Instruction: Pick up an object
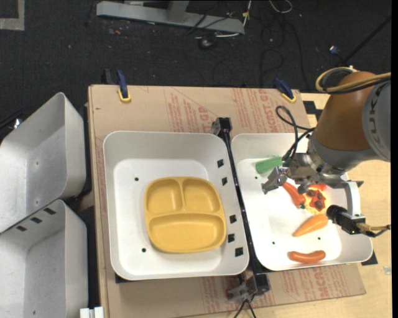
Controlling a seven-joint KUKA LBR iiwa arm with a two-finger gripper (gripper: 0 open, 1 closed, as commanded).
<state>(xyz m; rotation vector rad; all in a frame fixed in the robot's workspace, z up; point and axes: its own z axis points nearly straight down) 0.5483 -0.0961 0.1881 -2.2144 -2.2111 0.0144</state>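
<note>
Dark speckled floor (56, 49) all round, black cables (273, 59) trailing across it up top near a grey metal bracket (168, 15). Bench is a cardboard-brown board (186, 109) with red print, blue clamps (122, 84) at both back corners. Two spare white bins (37, 186) stacked off the left edge. Flat, even overhead light.

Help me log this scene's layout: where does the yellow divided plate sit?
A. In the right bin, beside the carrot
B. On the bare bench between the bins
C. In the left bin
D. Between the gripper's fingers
C: the yellow divided plate lies flat in the left bin, while the carrot and the gripper are over in the right bin.
</note>
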